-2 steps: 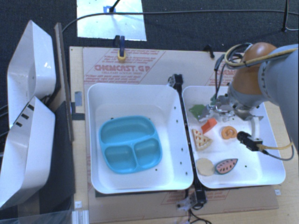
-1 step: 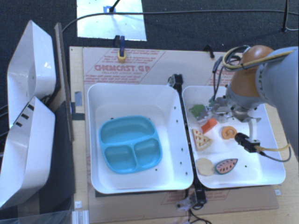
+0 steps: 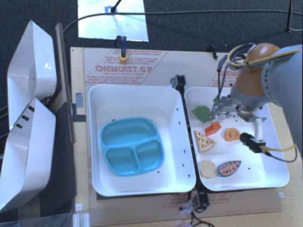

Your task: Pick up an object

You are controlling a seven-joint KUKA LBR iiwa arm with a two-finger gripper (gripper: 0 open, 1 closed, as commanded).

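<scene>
The arm's jaws [image 3: 221, 109] hung low in the right bin [image 3: 274, 174]; whether they were open could not be told. A green leaf toy [image 3: 202, 113] lay just left of them, an orange block [image 3: 213, 128] just below. The left bin [image 3: 137, 96] held a blue divided tray [image 3: 131, 145].

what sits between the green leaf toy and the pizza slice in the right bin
The red block lies between the green leaf toy and the pizza slice, as the camera view shows.
</scene>
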